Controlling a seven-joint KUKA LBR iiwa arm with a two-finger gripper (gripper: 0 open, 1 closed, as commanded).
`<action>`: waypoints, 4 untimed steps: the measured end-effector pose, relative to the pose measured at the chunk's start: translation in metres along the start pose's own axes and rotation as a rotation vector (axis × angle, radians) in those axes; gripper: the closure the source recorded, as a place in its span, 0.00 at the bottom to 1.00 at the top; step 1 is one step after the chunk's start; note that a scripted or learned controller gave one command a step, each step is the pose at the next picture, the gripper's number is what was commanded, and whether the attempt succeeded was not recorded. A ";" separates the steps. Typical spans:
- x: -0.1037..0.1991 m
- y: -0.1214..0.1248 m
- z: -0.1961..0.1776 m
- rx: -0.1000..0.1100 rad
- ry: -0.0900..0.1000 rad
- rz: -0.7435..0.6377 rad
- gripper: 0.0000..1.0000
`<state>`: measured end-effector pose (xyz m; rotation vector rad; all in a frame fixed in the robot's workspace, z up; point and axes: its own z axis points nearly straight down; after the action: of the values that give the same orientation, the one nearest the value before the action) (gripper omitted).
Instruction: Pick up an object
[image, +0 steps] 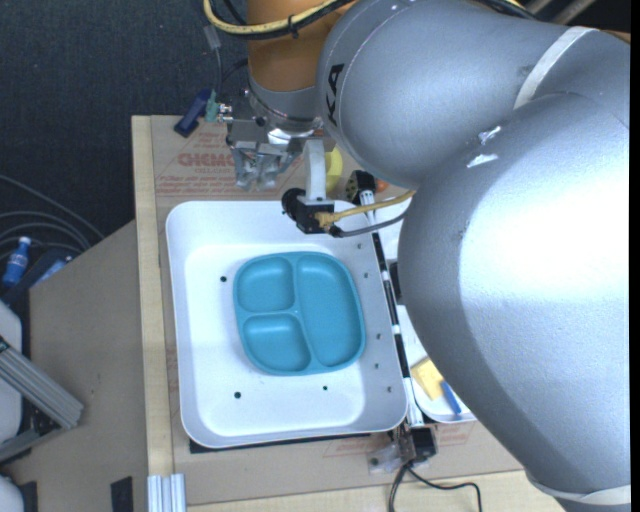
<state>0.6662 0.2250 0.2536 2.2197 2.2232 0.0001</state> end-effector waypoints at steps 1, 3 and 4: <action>0.000 0.000 -0.009 -0.002 0.000 0.000 1.00; -0.001 -0.016 -0.012 0.003 -0.001 0.001 1.00; 0.000 0.000 -0.008 -0.002 -0.001 0.000 1.00</action>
<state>0.6664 0.2245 0.2616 2.2189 2.2218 0.0010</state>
